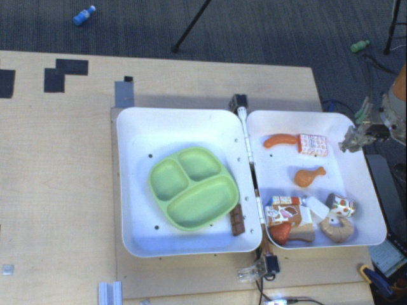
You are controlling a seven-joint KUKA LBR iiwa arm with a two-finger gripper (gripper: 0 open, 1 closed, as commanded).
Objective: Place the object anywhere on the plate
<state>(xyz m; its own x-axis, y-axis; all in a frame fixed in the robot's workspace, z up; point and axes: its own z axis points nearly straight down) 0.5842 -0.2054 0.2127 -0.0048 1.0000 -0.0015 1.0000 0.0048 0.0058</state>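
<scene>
From above, the pale wooden bench (57, 170) carries two shallow white plastic bins side by side. The left bin (130, 170) holds a smooth green plate (194, 187) with three rounded compartments, all bare, and a small brown bar (237, 221) lies just beside its near right edge. The right bin (372, 196) holds the toy food: an orange sausage shape (281, 141) next to a red-and-white printed box (313, 145) at the far side, an orange drumstick (309, 176) in the middle, and a crowded heap of cartons and bread-coloured pieces (305, 220) along the near edge. The end effector (353, 141) hangs over the right bin's far right rim, apart from every item; I cannot tell how its tips stand.
</scene>
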